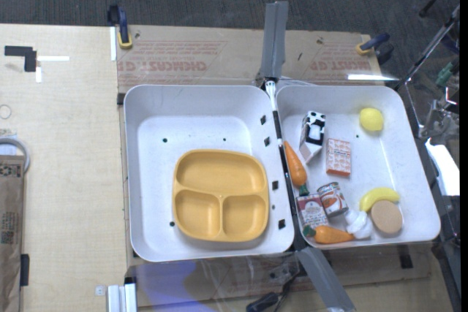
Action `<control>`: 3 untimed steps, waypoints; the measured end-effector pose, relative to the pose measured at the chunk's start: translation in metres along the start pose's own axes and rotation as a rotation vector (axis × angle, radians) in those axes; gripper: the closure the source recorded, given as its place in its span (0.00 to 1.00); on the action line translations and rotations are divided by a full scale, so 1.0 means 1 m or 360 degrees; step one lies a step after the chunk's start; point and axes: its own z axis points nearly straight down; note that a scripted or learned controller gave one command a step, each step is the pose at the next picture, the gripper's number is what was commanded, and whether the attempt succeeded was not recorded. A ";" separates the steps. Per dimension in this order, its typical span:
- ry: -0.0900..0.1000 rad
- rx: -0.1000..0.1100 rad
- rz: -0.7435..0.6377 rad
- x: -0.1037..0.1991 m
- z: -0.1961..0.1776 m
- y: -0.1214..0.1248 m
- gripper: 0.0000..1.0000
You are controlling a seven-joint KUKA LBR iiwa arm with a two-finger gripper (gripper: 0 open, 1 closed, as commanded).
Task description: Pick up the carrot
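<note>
The carrot (pixel 295 164) lies in the right bin (pixel 414 157), against its left wall, tip pointing away from the camera, beside the black-and-white carton (pixel 313 135). The yellow divided plate (pixel 221 195) occupies the left bin (pixel 146 157). Pincer state: cannot tell.

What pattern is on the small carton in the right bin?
Black and white cow-like patches on the carton, seen in the camera view.

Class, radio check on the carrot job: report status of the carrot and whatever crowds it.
Carrot lying against right bin's left wall, untouched. Milk carton close on its right. Second orange piece at bin's front edge, by a can.
</note>
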 end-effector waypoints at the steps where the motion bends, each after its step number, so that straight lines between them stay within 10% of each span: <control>1: -0.0005 0.0005 -0.0002 -0.001 -0.008 0.001 1.00; 2: 0.0019 -0.0014 0.0321 0.022 0.083 0.029 1.00; 3: 0.0014 -0.0008 0.0320 0.021 0.076 0.030 1.00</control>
